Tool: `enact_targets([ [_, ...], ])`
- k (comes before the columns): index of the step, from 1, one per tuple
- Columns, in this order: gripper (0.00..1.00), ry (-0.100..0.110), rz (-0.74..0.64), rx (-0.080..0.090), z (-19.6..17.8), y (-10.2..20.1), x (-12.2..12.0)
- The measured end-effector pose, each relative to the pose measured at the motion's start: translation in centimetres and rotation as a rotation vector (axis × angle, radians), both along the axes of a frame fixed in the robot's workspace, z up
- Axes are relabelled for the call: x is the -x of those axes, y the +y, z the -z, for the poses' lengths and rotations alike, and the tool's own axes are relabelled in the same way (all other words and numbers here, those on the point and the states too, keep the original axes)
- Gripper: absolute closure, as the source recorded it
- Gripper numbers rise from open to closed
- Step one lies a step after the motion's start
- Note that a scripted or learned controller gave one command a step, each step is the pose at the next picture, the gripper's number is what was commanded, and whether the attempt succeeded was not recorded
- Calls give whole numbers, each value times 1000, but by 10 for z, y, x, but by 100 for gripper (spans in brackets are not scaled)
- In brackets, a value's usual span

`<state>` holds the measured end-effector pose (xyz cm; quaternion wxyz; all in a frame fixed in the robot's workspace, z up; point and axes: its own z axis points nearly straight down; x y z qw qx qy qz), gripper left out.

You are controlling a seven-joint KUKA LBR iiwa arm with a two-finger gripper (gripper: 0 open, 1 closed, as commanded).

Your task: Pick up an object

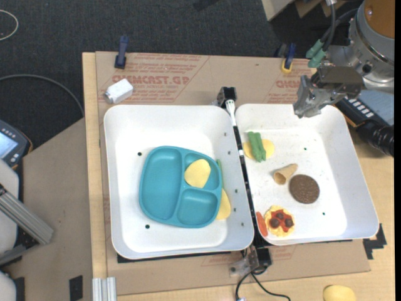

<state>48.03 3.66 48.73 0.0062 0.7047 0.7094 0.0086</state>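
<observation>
My gripper (306, 106) hangs over the far edge of the right bin (351, 162), with nothing between its fingers that I can see. Below it in that bin lie a green piece (255, 145) on a yellow one (267, 147), a tan cone (285, 174), a brown round cookie (304, 189), a small pizza piece (280, 220) and an orange stick (260, 223). The left bin (125, 168) holds a teal divided plate (169, 187) with a yellow piece (198, 173) in it and another yellow piece (223, 206) at its right edge.
A black divider clip (227, 96) sits between the bins at the far side. A white block (119, 91) and blue clamps (121, 52) rest on the cardboard behind the left bin. A yellow object (338, 293) lies off the bench at the bottom right.
</observation>
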Motion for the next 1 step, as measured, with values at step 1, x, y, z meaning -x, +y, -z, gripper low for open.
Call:
enact_targets([
  [1, 100, 31, 1, 4, 84, 52, 2],
])
